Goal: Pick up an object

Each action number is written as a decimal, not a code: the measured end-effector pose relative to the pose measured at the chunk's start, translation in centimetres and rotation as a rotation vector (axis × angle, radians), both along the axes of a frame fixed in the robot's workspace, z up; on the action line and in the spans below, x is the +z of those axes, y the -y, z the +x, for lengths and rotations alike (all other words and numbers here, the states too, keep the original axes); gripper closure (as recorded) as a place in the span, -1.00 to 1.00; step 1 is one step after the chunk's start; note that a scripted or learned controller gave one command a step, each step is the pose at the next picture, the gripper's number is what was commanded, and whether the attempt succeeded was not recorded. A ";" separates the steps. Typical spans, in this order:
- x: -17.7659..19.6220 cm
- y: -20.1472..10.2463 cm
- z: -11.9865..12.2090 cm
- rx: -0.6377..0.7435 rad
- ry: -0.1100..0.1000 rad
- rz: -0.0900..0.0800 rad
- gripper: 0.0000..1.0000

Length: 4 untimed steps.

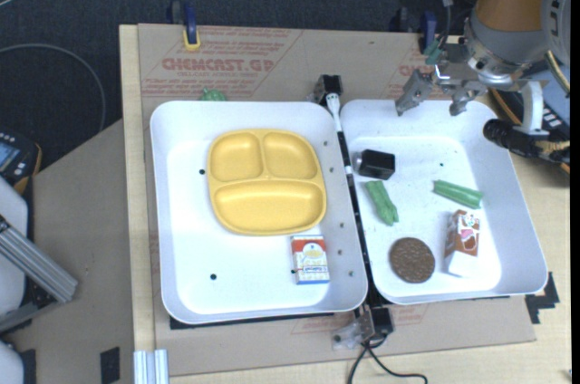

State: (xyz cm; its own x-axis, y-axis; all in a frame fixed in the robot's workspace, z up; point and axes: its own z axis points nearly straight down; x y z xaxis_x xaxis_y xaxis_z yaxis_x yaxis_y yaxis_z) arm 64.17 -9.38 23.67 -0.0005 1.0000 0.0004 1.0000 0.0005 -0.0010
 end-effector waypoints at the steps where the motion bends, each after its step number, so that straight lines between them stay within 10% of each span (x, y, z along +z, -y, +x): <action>1: 1.1 0.0 0.1 0.001 0.004 -0.001 1.00; 2: -2.0 -8.0 -6.1 0.007 -0.008 0.004 1.00; 3: 2.1 -5.2 -8.4 -0.003 0.005 -0.002 1.00; 4: 1.1 -19.6 -13.1 0.016 -0.005 0.006 1.00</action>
